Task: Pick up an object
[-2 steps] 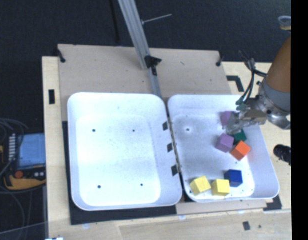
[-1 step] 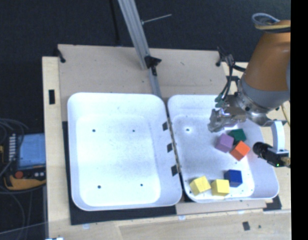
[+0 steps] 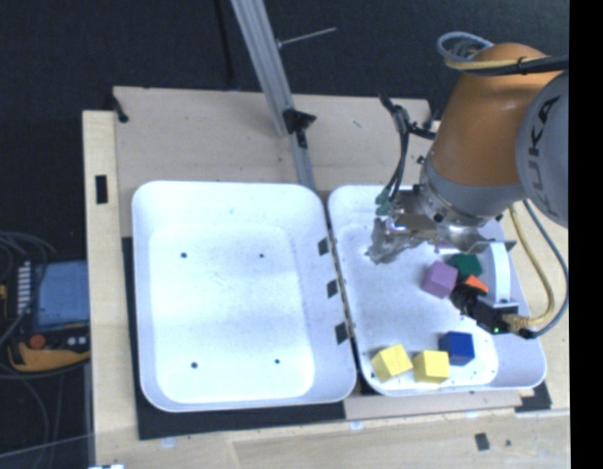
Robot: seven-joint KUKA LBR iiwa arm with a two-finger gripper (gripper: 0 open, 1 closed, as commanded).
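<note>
Bright, even light from above washes the two white bins (image 3: 233,291) almost to glare, hiding surface detail. The floor around the bench (image 3: 101,164) stays dark. Shadows are soft; the whole picture is slightly grainy and soft.

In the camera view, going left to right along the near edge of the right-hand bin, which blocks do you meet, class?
First yellow block → second yellow block → blue block, all lying in the right bin.
</note>
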